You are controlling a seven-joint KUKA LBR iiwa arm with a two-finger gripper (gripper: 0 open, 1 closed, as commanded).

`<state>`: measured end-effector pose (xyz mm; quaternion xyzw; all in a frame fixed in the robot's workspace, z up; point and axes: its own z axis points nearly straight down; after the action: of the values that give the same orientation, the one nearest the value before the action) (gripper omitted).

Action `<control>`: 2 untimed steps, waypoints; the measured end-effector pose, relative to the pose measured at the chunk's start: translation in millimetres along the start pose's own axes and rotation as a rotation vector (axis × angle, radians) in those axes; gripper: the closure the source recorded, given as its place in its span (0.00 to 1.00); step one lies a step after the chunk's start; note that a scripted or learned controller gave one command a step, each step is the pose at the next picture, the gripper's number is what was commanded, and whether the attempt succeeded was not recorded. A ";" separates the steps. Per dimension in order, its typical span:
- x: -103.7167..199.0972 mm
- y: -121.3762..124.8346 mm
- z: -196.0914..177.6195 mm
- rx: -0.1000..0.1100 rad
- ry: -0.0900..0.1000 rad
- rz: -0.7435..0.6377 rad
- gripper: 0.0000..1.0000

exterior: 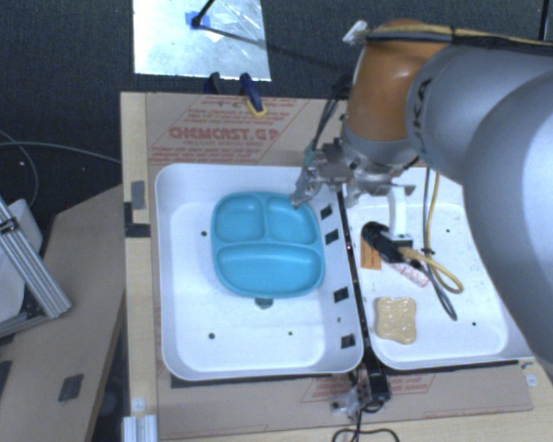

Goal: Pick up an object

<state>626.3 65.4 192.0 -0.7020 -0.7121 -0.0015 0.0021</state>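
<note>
Reaching in from the right, the grey arm sets its gripper [303,191] low over the left-hand bin [194,339], at the upper right corner of a blue divided plate [258,247]. Tip looks to be at or just above the plate's rim (contact not clear from this slant). Open or closed: cannot tell; nothing seen held. Plate lies flat, roughly mid-bin, nearer the inner wall. Right-hand bin [479,330] holds a tan waffle-like piece [395,319] near its front and a small orange-brown block [370,258] beside the divide.
</note>
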 end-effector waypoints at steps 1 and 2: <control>6.9 -43.4 -0.4 0.002 -0.004 0.009 0.00; -29.9 -52.8 7.9 0.000 -0.006 0.016 0.00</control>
<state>573.9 34.8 184.0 -0.7079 -0.7063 0.0009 -0.0001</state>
